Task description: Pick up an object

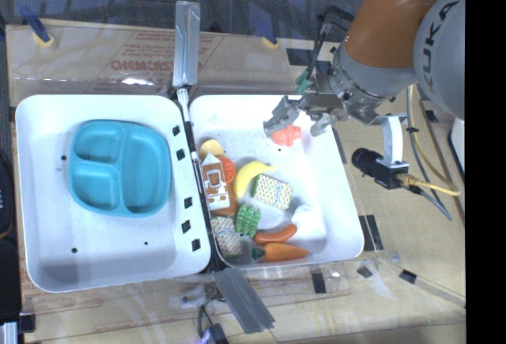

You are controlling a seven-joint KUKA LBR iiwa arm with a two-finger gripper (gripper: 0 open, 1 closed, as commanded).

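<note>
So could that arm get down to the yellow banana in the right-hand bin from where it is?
Probably yes. The banana lies on top of the pile with nothing over it, and the gripper hangs above the same bin. The patterned block touching it may crowd the grasp.

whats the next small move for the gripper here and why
Probably lift straight up a little. The gripper sits over the back of the right bin, and a small red object shows right at its fingertips, apart from the pile of toy food nearer the front. A short raise would show whether the red piece comes along; whether it is truly gripped is hard to tell.
</note>
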